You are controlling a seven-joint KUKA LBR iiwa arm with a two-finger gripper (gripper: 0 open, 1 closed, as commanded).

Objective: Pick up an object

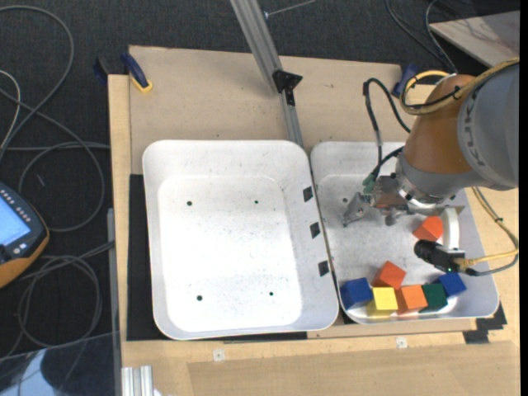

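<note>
Along the near edge of the shallow white right-hand bin [330,221], a huddle of small plastic cubes sits pushed against the wall: a blue cube [355,291] at the left end, then a yellow cube [384,299], an orange cube [410,298] and a green cube [434,294], with a second orange cube [392,273] just behind them and a second blue cube [452,284] at the right end; their clustering suggests they have slid or been dropped toward the bin's low near corner. A little farther in, a lone orange-red cube [429,228] lies near the bin's right side, close beside a black cable fitting [437,256]. Beyond it, the grey KUKA arm with its orange wrist band [441,139] reaches in from the right and hangs low over the middle of the bin floor, its two-finger gripper [356,210] angled toward the left, over bare plastic and well apart from every cube. Whether its fingers are spread or closed cannot be told at this angle, and nothing shows between them. To the left, the larger shallow white bin [165,172] rests beside its neighbour on the wooden bench [206,81], and a slanted grey metal rail [260,35] rises at the far side, likely a support for the rig overhead.
</note>
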